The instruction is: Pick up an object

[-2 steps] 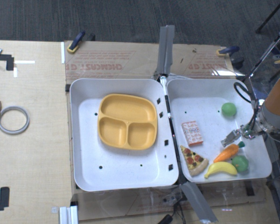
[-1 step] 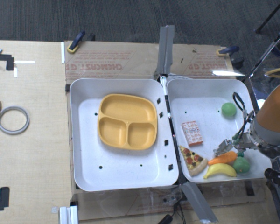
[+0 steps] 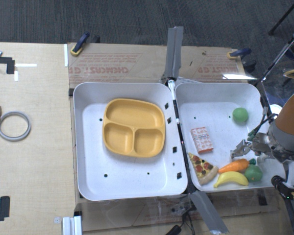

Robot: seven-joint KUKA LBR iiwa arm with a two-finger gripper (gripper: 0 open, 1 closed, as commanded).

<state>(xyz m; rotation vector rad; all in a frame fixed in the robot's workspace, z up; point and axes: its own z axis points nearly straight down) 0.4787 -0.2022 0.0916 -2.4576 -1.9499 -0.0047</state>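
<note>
Down on the surface (image 3: 34, 82) two shallow white bins sit side by side, touching along a shared middle edge. Inside the left bin (image 3: 88, 131) lies a yellow divided plate (image 3: 134, 127), with one long compartment at the back and two smaller ones at the front. Across in the right bin (image 3: 210, 99) the small things are spread out: a green ball (image 3: 240, 114) near the back right corner, a pink and white carton (image 3: 202, 139) lying flat near the middle, a toy pizza slice (image 3: 203, 167) at the front left, and a cluster at the front right made of a toy carrot (image 3: 233, 166), a yellow banana (image 3: 231, 179) just in front of it, and a green round fruit (image 3: 254, 173) touching the carrot's right end. From the right the grey arm reaches in, its orange band (image 3: 289, 119) at the frame edge, and the gripper (image 3: 245, 150) hangs low over the right bin just above and behind the carrot. Its metal fingers (image 3: 239, 151) stand slightly apart with nothing between them, their tips near the carrot's upper side; contact cannot be made out. Left of the bins a roll of grey tape (image 3: 13, 126) rests on the surface, and a blue clamp (image 3: 80, 43) sits at the cardboard's back left edge.
</note>
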